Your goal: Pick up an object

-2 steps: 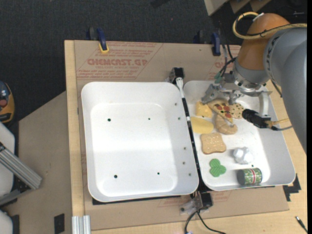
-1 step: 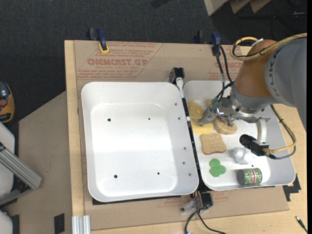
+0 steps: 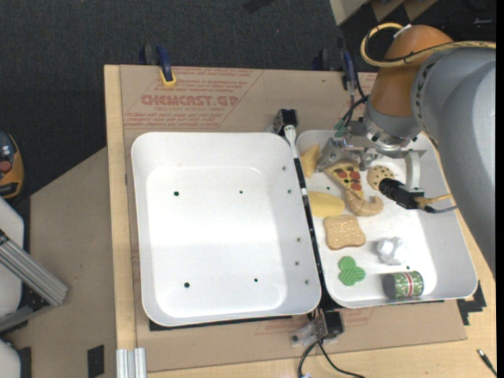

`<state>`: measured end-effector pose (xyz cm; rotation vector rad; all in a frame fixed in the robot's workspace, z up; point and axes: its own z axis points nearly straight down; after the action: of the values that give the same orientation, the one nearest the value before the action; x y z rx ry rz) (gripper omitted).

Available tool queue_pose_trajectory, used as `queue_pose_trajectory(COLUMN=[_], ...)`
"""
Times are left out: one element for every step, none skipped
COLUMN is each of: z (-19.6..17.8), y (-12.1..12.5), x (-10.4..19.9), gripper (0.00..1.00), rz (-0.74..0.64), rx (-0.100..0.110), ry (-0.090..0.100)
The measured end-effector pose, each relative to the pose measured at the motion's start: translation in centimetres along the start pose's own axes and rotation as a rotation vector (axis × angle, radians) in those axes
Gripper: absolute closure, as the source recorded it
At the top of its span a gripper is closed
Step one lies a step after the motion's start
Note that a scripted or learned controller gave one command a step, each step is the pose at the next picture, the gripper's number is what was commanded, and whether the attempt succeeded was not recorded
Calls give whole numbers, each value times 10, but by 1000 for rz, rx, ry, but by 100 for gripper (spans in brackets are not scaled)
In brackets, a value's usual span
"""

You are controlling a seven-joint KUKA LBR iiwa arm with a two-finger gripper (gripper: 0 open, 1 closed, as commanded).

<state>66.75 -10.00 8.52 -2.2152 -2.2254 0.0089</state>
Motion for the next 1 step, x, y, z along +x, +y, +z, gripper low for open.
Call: queue_pose_trajectory(z=[-11], y=[-1], x=[0], gripper=[100], rz=[4], rx=[-5], ry=[2])
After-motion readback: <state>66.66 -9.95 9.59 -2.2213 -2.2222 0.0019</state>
